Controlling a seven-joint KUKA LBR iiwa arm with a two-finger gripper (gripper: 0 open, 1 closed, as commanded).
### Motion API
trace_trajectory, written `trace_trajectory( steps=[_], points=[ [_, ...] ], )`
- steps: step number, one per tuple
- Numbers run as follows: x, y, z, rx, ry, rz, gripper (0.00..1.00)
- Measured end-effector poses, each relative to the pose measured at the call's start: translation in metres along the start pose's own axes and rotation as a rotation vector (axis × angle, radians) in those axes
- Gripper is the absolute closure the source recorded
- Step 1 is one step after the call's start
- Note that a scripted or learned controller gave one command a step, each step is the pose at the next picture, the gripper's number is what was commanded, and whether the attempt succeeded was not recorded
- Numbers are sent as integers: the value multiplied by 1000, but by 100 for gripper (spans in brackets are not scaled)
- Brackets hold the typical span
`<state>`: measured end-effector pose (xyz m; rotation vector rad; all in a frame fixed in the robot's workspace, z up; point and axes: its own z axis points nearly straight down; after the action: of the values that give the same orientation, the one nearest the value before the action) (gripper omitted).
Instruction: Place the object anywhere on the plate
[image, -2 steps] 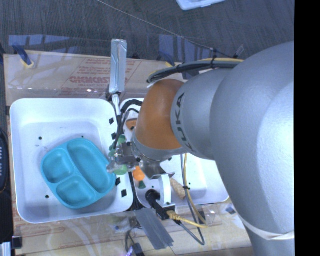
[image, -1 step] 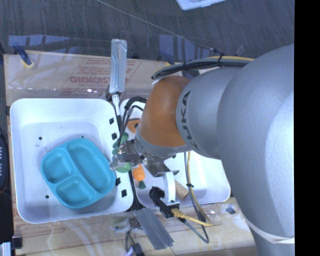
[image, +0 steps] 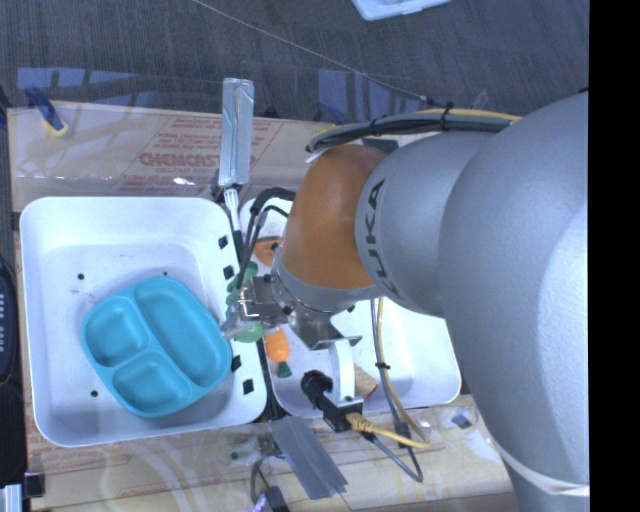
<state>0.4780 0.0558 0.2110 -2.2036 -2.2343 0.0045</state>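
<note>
1. Left bin (image: 40, 300): white and shallow, with a few small black marks on its floor and right wall.
2. Blue plate (image: 155, 345): lies in the left bin's lower middle, set at a slant. It has three compartments, all showing plain blue. Its right edge is near the bin's right wall.
3. Grey metallic strip (image: 237, 130): stands on the bench above the seam between the two bins.
4. Gripper (image: 250, 312): sits at the seam between the bins, over the left bin's right wall and just beside the plate's right edge. Can't tell whether it is spread or closed, or whether it is pinching anything, because the wrist covers it.
5. Small green piece (image: 248, 333): right under the gripper. Can't tell if it is gripped.
6. Orange object (image: 275, 347): in the right bin at its left wall, just right of the green piece and below the wrist. It is off the plate, with the bin wall between them.
7. Right bin (image: 425, 360): mostly covered by the grey arm (image: 470, 230). The arm's orange band (image: 330, 225) is above the bin's left part.
</note>
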Motion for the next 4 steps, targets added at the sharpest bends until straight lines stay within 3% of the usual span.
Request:
trace_trajectory(
  steps=[1, 2, 3, 4],
  points=[
    [24, -2, 11, 3, -1, 4, 100],
    [31, -1, -43, -4, 0, 5, 100],
    [-27, -2, -12, 1, -2, 9, 100],
    [29, -2, -1, 4, 0, 2, 100]
  ],
)
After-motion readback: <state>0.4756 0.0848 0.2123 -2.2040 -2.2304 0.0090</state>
